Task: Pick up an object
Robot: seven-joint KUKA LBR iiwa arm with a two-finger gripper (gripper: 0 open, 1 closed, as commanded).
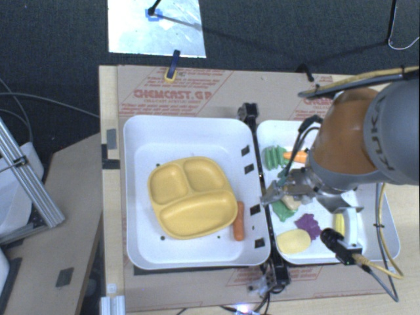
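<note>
gripper (274, 197) hanging low at right bin's (387, 241) left edge, right of centre frame; grip state: cannot tell | candidates lying close: green piece (285, 209), purple piece (306, 224), yellow piece (293, 241) | risk: crowded items and divider (262, 182) possibly deflecting the grasp

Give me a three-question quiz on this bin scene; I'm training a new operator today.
1. True or false: the yellow tray lies in the left bin.
2. What lies right beside the tray's right edge? A) hot dog B) purple toy C) green toy
3. Which bin is the gripper over?

Key:
1. True.
2. A, the hot dog.
3. The right bin, near the green toy, close to the divider between the bins.
</note>
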